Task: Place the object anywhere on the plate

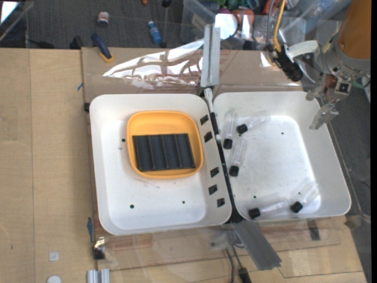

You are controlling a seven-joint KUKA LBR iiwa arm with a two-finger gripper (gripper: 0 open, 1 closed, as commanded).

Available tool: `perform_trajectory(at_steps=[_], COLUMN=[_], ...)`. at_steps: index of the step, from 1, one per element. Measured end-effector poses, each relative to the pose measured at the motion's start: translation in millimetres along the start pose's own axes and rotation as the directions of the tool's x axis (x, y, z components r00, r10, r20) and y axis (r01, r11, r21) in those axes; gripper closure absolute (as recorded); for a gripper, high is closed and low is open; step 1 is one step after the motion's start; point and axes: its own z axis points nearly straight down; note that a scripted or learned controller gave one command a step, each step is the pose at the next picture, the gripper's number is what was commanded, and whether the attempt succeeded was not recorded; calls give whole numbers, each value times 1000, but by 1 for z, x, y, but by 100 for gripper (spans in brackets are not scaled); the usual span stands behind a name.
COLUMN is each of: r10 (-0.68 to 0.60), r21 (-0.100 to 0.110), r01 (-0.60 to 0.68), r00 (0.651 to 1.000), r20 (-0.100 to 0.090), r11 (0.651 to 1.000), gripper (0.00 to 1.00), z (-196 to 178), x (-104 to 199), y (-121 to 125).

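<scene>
Resting flat on the plate: the black ribbed block in the left bin

Lying inside the orange plate (136, 125), the black block (163, 152) covers most of the plate's floor and leaves the raised orange rim showing on all sides. It is a flat, matte, dark rectangle whose top is split by shallow grooves into four side-by-side bars. Its long axis runs left to right across the view, very slightly tilted, with the right end a touch higher in the picture than the left. The grooves cross it the short way, pointing from the near edge of the bin toward the far edge. The block's near long edge sits close against the plate's near rim.

The plate stands in the left bin (112, 181), a little toward the bin's far side, with bare white floor around it.

The right bin (277, 158) holds several clear tubes with black caps. One (238, 152) lies just beside the divider (213, 173) between the bins. Another (250, 124) lies toward the far left corner, and a third (277, 207) lies along the near wall.

The arm (359, 28) enters at the upper right. Its hand (323, 112) hangs over the far right rim of the right bin, well apart from the plate and the block. Nothing shows in the hand, and I cannot tell whether it is set wide or narrow at this angle.

Both bins sit on the pale wooden counter (41, 158).
</scene>
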Motion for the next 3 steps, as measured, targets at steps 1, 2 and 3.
perform_trajectory(at_steps=[1,2,3], r10=[15,-2,9], r21=[0,0,1], r01=[-15,2,-9], r00=[1000,1000,1000], r20=[-1,1,-6], r11=[1000,1000,1000], gripper=[0,0,0], z=[10,16,3], x=[6,-5,-1], y=[26,-26,-8])
